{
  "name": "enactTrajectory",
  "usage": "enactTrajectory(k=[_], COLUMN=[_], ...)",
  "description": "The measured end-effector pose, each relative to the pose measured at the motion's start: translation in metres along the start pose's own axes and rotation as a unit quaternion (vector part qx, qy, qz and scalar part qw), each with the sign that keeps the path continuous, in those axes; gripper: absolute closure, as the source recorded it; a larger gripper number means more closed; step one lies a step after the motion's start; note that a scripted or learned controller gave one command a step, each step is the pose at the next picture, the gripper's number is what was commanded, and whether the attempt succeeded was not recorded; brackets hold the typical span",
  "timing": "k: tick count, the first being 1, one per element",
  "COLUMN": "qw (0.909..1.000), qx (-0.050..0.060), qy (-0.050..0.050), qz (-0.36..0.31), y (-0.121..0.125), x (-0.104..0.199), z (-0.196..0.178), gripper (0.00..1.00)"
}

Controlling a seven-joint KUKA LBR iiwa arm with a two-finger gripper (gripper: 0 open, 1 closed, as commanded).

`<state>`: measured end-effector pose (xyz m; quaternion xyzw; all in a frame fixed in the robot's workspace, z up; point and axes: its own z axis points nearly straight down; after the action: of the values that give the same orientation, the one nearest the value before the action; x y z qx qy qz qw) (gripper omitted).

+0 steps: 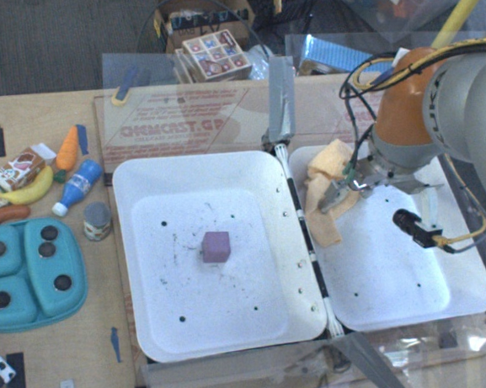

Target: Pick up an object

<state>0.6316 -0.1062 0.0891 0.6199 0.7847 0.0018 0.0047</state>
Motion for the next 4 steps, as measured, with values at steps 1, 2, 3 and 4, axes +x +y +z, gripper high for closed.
enactTrajectory(k=[1, 2, 3, 4], qw=[1.0, 1.0, 1.0, 0.9996], qx=[-0.003, 0.003, 0.004, 0.006], qy=[0.0, 0.001, 0.002, 0.002], qz=[-0.001, -0.006, -0.007, 0.028], y=[0.002, 0.037, 0.037, 0.037], x=[0.0, 0.06, 0.06, 0.02], z=[-0.01, -0.154, -0.154, -0.095], gripper=[1.0, 1.0, 0.0, 0.0])
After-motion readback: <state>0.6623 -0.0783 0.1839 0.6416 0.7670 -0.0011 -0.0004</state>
